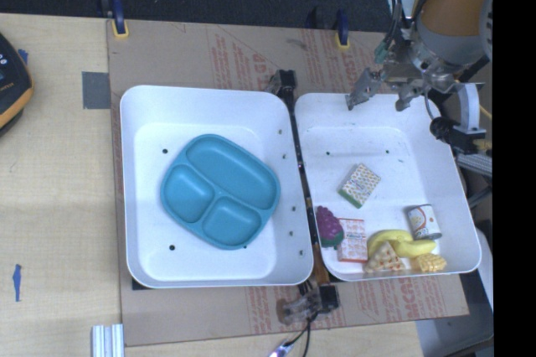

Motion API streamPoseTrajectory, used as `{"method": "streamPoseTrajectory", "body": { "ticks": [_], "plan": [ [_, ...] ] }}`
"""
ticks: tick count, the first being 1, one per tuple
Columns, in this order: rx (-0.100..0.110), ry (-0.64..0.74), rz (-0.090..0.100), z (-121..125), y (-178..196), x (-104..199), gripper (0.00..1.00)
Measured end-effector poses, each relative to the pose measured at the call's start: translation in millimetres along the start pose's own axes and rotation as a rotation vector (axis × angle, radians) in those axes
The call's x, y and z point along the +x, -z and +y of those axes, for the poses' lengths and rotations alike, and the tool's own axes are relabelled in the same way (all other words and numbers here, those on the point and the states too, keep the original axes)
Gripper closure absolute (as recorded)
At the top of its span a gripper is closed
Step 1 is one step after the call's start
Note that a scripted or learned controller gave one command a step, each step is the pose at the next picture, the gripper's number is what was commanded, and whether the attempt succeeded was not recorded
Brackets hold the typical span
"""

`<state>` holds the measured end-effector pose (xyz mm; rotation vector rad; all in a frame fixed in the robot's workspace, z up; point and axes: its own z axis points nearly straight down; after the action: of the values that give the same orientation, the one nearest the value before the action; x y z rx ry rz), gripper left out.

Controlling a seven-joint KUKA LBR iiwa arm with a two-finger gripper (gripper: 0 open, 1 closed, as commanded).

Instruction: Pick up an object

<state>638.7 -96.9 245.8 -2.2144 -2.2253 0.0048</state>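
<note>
Gripper (pixel 383 98) hangs over the far rim of the right bin (pixel 435 137), fingers spread apart, nothing between them. Pick not begun; descent, closing and lift all remain. Candidates lie toward that bin's near side: patterned box (pixel 359 184) mid-floor (nearest the gripper), small can (pixel 424 221), banana (pixel 400 242), corn (pixel 430 263), purple grapes (pixel 328 225), red-trimmed card (pixel 353 240). Blue divided plate (pixel 219 190) sits in the left bin (pixel 146 108). Labels too small to read; faint red print on the cardboard underlay, illegible.

Showing blue on the divided plate (pixel 219 191), white on both bins (pixel 134 179), yellow on the banana (pixel 400 242), purple on the grapes (pixel 328 225), green checks on the small box (pixel 359 183).
</note>
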Motion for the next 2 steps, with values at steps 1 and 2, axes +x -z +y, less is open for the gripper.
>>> {"method": "streamPoseTrajectory", "body": {
  "ticks": [1,2],
  "plan": [
    [0.002,0.000,0.000,-49.3,-97.3,-0.7,0.00],
    [-0.011,0.001,-0.003,-83.7,-150.7,2.1,0.00]
  ]
}}
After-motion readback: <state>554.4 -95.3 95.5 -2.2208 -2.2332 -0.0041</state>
